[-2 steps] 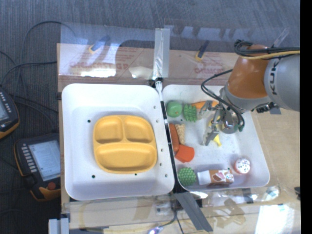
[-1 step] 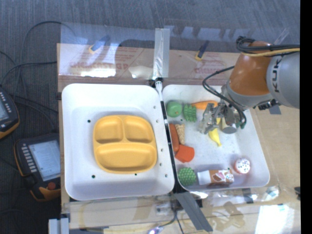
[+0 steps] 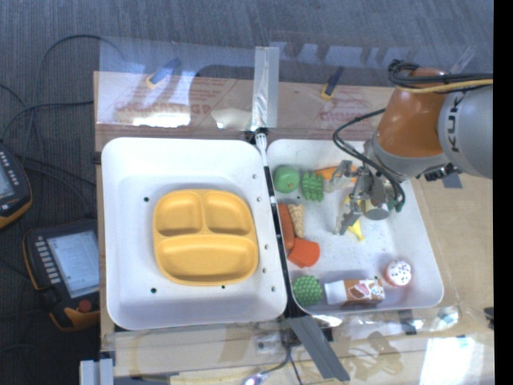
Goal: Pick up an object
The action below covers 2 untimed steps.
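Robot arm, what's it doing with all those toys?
The robot arm reaches in from the right and hangs its gripper over the right bin. That bin holds toy food: a green ball, a bumpy green piece, something orange-red, a small carton and more. A small yellow piece lies just below the gripper. The left bin holds a yellow divided plate. I can't see anything held between the fingers.

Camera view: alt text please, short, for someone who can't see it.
A grey and orange robot arm reaches from the right, its gripper low over the right bin, which holds small toy foods. The left bin holds a yellow divided tray.
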{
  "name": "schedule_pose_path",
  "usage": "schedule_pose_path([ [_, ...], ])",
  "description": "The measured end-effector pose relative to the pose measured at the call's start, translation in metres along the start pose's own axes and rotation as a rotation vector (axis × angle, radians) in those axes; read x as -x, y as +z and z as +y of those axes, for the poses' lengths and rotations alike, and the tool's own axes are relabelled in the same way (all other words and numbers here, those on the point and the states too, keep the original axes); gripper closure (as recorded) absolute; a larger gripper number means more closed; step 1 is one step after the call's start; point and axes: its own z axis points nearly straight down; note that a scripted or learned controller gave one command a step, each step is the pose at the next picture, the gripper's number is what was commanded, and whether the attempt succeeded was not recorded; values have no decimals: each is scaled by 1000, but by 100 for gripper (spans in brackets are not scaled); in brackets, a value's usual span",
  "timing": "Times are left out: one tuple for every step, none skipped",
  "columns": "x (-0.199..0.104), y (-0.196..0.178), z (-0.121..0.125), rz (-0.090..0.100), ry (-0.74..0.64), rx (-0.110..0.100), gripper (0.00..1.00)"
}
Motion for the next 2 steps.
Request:
schedule_pose_path([
  [-10, 12, -22, 5, -58, 4, 0],
  [-7, 0, -22, -2, -59, 1, 100],
])
